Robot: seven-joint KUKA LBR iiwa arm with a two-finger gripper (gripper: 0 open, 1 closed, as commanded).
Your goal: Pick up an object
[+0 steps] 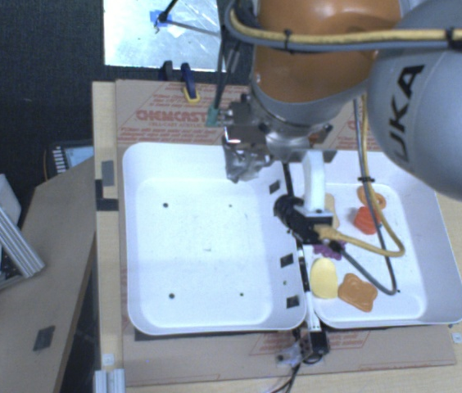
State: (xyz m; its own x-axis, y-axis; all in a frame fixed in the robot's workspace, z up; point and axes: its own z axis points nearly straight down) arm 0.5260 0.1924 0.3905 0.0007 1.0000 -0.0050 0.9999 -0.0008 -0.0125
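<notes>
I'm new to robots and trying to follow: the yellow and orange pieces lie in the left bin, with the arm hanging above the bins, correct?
Not quite. The camera view shows the yellow piece and the orange pieces lying in the right bin, not the left one. The rest stands: the arm does hang above the bins.

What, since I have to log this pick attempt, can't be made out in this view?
1. Camera view: whether the gripper holds anything; the arm above it hides its underside.
2. Camera view: the far end of the right bin, covered by the arm.
3. Camera view: what the purple thing beside the yellow piece is; it is too small to identify.
</notes>
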